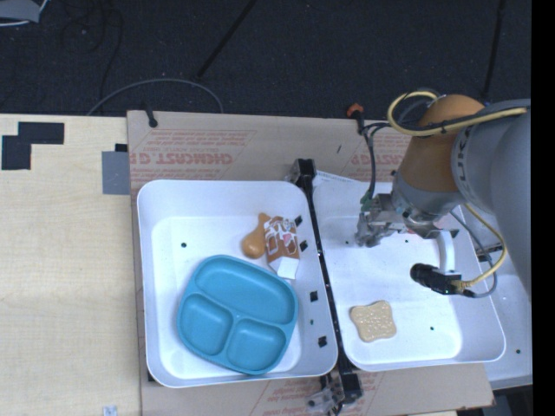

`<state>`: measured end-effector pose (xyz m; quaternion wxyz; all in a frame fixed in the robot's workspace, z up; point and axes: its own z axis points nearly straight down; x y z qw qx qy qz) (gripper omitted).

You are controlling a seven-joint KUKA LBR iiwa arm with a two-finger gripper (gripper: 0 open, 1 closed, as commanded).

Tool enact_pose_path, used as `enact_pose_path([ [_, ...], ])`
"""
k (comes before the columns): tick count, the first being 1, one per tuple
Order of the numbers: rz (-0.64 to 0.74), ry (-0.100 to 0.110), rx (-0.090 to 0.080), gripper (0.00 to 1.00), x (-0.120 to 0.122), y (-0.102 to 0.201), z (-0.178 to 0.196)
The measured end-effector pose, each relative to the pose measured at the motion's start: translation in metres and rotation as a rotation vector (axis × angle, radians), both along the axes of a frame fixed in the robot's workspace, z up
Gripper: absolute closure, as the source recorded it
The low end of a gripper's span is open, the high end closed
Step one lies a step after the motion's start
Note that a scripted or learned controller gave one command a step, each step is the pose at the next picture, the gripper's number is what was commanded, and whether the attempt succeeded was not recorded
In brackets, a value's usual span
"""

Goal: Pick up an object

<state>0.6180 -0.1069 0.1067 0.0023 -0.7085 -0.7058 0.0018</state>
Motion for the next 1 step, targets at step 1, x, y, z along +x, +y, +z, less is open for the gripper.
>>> enact_pose_path([
  [1, 0.005, -0.005, -0.001, 1.00, -0.0030, 0.0060, 0.0589],
])
